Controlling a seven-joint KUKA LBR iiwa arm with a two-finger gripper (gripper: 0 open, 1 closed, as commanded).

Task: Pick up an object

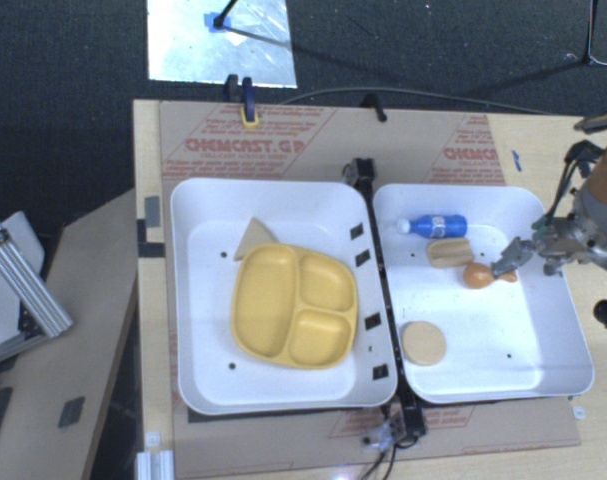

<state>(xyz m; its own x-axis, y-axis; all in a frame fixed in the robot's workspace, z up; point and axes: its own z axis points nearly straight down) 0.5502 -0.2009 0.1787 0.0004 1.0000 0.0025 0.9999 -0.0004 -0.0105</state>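
A pale wooden counter (pixel 103 268) on dark carpet carries two white bins. In the right bin (pixel 543 368), a small orange ball (pixel 478 275) lies just at the tip of the jaws (pixel 510 259), touching or nearly so; whether they are spread or closed cannot be told. Close behind the ball lie a tan block (pixel 449 253) and a blue bottle (pixel 434 226); a tan disc (pixel 423 343) sits nearer. The left bin (pixel 198 368) holds a yellow divided plate (pixel 293 305).

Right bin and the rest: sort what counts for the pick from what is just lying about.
For the pick:
gripper, low in the right bin
orange ball, next to its tip
tan block
blue bottle
tan disc

Lying about:
left bin
yellow tray
tan wedge
clamp
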